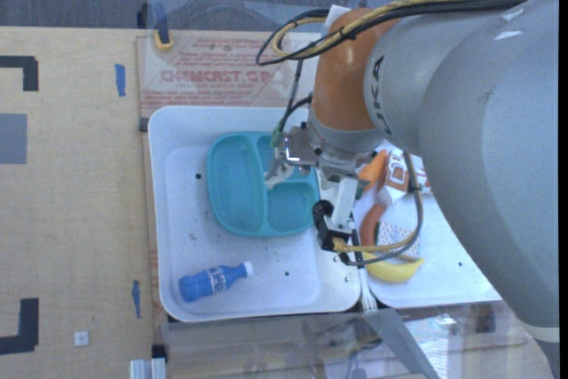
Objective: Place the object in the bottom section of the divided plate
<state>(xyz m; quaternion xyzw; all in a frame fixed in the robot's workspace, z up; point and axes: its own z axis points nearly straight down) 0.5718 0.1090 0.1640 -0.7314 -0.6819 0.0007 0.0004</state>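
Camera view — arm (461, 129) over plate's (238, 186) right edge

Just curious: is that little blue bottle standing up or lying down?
Lying down. The blue bottle rests on its side on the white bin floor, cap pointing right.

Blue bottle (214, 280) — lying near bin corner

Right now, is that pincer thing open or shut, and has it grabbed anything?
Pincer: cannot be told; it sits over the teal divided plate, with its tip hidden beneath the arm's wrist.
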